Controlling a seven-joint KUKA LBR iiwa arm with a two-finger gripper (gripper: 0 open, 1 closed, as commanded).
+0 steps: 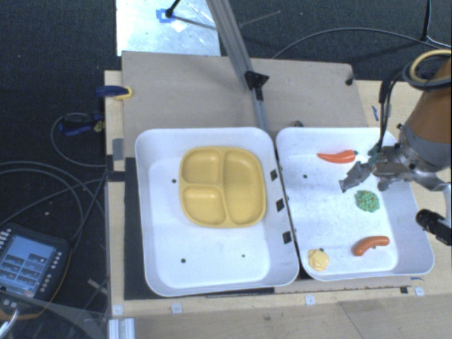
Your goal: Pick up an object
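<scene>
We see the gripper (355, 180) low over the right-hand bin (332, 260), reaching in from three o'clock. Whether its tool is apart or together, we cannot tell from this slanted view, and nothing shows clamped in it.

Four pieces lie in this bin. A red chili pepper (337, 157) sits toward twelve o'clock, just above the gripper. A green broccoli-like piece (366, 201) lies just beside the gripper, at about five o'clock from it. An orange sausage (371, 245) rests toward five o'clock in the bin, and a small yellow piece (318, 260) sits in the corner at seven o'clock. The left-hand bin (162, 260) holds a yellow divided plate (222, 187).

We judge the step in hand to be the approach: the arm is over the bin, but no object is lifted. The green piece and the chili are the nearest candidates. The next move, as we read it, calls for centring over one of them, then descending squarely so the piece sits in the middle of the grasp and is not nudged aside.
</scene>
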